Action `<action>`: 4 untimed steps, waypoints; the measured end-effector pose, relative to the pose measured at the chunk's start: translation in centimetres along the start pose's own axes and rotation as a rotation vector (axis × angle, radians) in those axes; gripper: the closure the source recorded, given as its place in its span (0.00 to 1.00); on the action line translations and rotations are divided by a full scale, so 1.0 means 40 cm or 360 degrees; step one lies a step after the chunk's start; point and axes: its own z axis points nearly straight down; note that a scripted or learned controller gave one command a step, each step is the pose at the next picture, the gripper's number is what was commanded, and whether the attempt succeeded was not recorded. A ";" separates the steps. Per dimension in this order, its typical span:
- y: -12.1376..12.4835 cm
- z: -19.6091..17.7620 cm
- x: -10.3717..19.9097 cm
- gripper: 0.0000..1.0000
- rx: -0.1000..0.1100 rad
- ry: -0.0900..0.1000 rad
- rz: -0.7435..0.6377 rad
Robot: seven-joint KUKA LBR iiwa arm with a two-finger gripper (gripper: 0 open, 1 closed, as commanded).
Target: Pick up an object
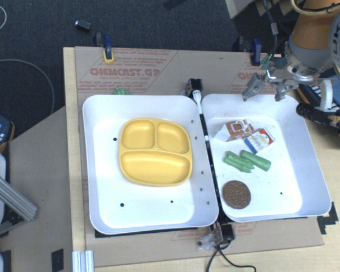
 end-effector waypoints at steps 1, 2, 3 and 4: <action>-0.100 0.264 0.018 0.00 -0.0027 -0.0005 -0.0003; -0.082 0.282 0.050 0.00 -0.0038 -0.0005 0.0005; -0.058 0.290 0.068 0.00 -0.0037 -0.0012 0.0000; -0.215 0.059 0.225 0.00 -0.0012 0.0004 -0.0009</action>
